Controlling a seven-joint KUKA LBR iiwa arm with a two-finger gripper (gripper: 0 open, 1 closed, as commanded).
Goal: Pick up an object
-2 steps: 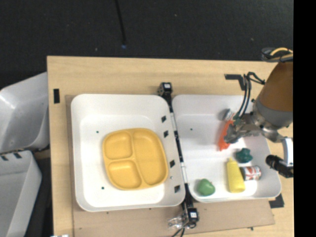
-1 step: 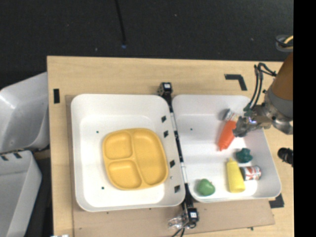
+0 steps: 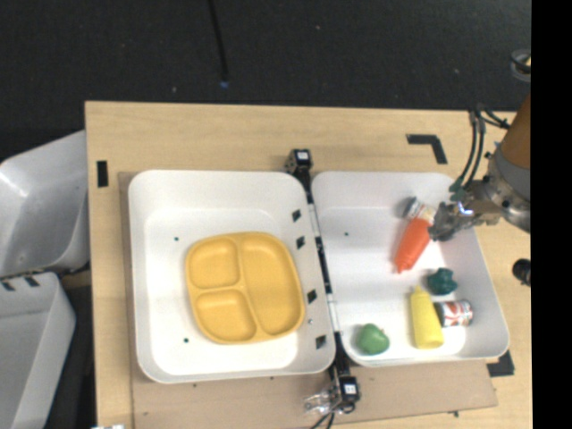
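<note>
Green pepper-like toy (image 3: 373,338) nearest, at near edge of right bin (image 3: 357,206). Just right of it: yellow bottle (image 3: 425,318), small can (image 3: 456,313) touching its right side, dark teal piece (image 3: 440,282) just beyond. Orange carrot (image 3: 412,243) mid-bin, tilted, grey cap end (image 3: 411,208) at far tip. Claw (image 3: 444,222) just right of carrot; how far open, cannot tell; nothing seen between fingers. Left bin (image 3: 156,239) holds yellow divided plate (image 3: 242,287). Both bins on wooden counter (image 3: 223,132).

- I see even, bright overhead light on the counter (image 3: 223,137); the surroundings fall off to near black.
- The white bins (image 3: 223,195) glare slightly; shadows are soft.
- Focus is a little soft throughout.
</note>
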